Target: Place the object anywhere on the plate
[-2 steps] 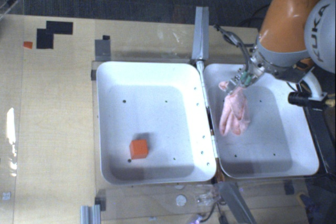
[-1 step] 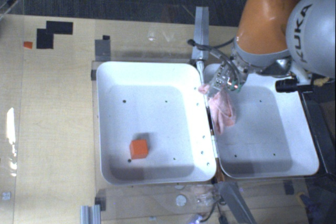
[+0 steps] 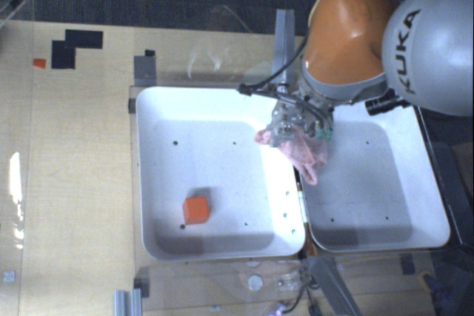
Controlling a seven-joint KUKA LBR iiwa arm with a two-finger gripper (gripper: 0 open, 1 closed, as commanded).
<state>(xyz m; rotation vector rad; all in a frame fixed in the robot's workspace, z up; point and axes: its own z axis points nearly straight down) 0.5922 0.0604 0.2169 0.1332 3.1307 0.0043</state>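
Two shallow white bins side by side on a pale wood-grain bench (image 3: 74, 181). Smooth, matte plastic by the look of it, with rounded corners, raised rims and a scatter of small dark dots across the floors.

In the left bin (image 3: 142, 159): a small orange cube (image 3: 196, 210), hard-edged and blocky, low on the floor toward the near-left corner, well apart from the walls. In the right bin (image 3: 400, 166): bare white floor with a soft shadow along the near wall.

Over the seam between the two bins, toward their far side: a pink soft object (image 3: 305, 150), limp and crumpled like cloth or floppy rubber, bunched at the top and trailing down to a narrow tail. Overlaps the left bin's right rim and the right bin's left edge. Cannot tell whether resting on the rims or hanging clear of them.

Directly above the pink bunch, touching or overlapping it: the gripper (image 3: 300, 126), a cluster of metal parts and thin dark cables. Cannot tell whether spread or clamped, nor whether truly gripping the pink object, since the mechanism blurs into it.

Behind the gripper: the arm (image 3: 433, 48), glossy grey and rounded, with a smooth domed orange band (image 3: 344, 29), reaching in from the right.

At the bench's far left: flat black blocks (image 3: 74, 46) in a stepped shape and a tiny orange square (image 3: 39, 64).
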